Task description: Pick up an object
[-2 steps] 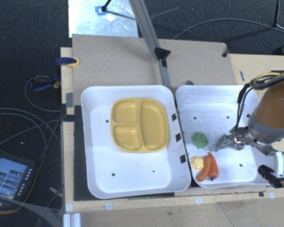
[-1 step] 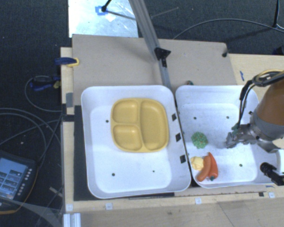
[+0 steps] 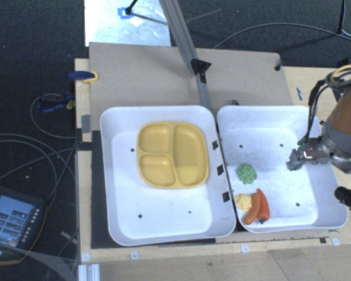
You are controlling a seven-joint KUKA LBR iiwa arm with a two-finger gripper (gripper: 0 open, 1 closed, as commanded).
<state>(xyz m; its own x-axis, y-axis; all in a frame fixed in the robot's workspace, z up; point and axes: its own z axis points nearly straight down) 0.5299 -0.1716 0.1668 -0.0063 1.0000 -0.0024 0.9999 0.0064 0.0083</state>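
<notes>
Orange carrot and yellow piece touch near right bin front rim; green broccoli behind. Gripper hovers right, open floor between; finger state indeterminate. Yellow plate in left bin.

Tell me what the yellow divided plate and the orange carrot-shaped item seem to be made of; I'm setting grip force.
The yellow divided plate looks like moulded hard plastic: uniform colour, smooth rounded compartment ridges, soft sheen. The orange carrot-shaped item is probably toy plastic or rubber, going by its saturated, even colour and slight gloss; its hardness can't be told from this view.
</notes>
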